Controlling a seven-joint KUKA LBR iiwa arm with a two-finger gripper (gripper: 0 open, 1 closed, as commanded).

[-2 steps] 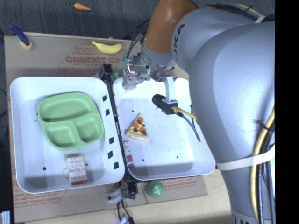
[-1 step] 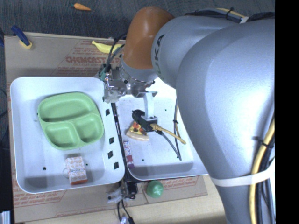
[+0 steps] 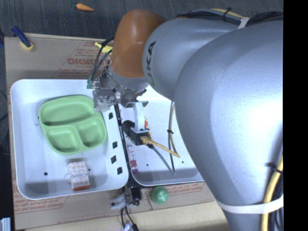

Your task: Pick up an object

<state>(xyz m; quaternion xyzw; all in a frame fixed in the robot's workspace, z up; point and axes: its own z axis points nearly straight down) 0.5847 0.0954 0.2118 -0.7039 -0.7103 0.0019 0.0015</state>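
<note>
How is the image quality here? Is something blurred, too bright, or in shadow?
Camera view: the arm is close to the lens, soft in focus, with bright highlights on its grey shell; the green tray and the small box are fairly sharp; the left bin is evenly lit, with soft shadows along its lower rim.

Large smooth grey rounded metal arm housing (image 3: pixel 226 105) with dark lettering near the wrist. Glossy orange domed band (image 3: pixel 134 42) above the wrist. Grey metal wrist block (image 3: pixel 113 96) below. Black and yellow cables (image 3: pixel 230 15) run along the upper casing.
</note>
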